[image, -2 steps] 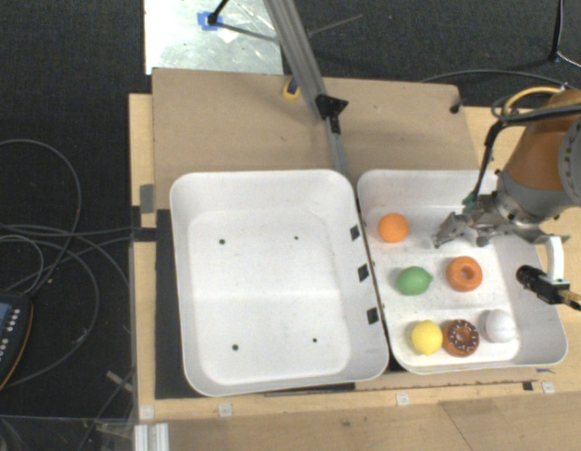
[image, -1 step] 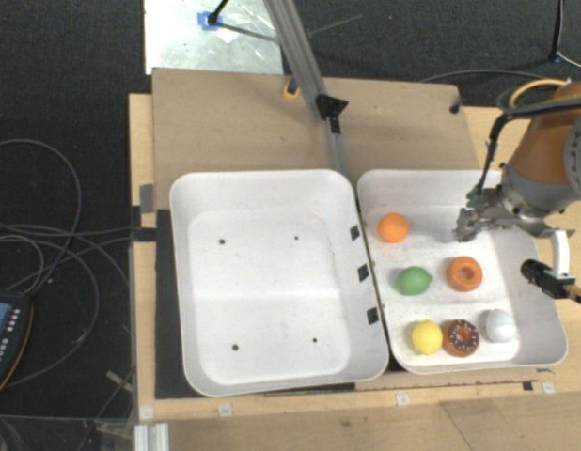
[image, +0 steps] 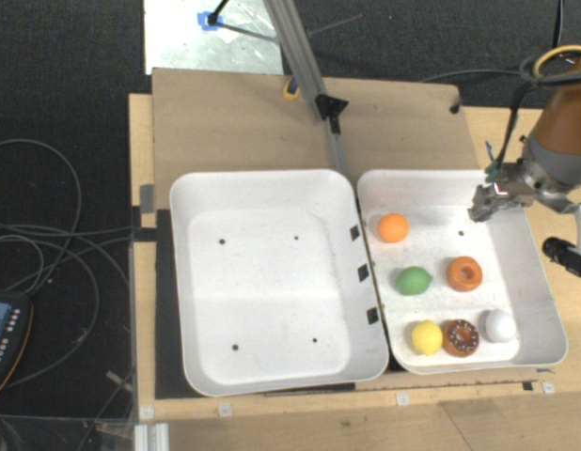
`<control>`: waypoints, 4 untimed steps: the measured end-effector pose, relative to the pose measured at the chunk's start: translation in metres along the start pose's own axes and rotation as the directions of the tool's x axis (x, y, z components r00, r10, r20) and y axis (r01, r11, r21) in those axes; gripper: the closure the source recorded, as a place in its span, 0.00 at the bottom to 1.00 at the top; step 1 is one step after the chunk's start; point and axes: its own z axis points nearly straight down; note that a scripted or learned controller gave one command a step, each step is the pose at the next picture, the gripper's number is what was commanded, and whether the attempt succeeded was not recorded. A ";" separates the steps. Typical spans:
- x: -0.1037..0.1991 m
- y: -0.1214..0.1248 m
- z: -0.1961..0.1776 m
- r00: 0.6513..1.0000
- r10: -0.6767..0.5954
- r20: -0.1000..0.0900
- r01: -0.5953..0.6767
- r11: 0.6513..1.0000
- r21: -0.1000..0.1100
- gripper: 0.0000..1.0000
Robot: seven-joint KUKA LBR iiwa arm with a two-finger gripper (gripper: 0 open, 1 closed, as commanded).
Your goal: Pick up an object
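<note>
camera view: grey arm with orange band (image: 565, 125) enters from the right; its two-finger gripper (image: 482, 207) hangs over the far part of the right shallow white bin (image: 530, 252), holding nothing; whether its fingers are wide or narrow cannot be told. relative to the round green fruit (image: 414, 281) in that bin: small orange ball (image: 393, 227) beyond it, orange ring-shaped doughnut (image: 464, 273) just to its right, yellow lemon-like fruit (image: 426, 337) nearer the camera, then brown frosted doughnut (image: 460, 337) and white ball (image: 499, 326). left shallow white bin (image: 192, 252) lies to its left.
</note>
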 end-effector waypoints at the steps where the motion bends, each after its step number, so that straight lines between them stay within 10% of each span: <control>1: -0.006 -0.007 -0.055 1.000 0.004 0.001 -0.004 1.000 0.001 1.00; 2: -0.006 -0.005 -0.110 1.000 0.000 0.000 0.000 1.000 0.000 1.00; 4: 0.103 -0.002 -0.094 1.000 -0.005 -0.004 0.005 1.000 0.007 1.00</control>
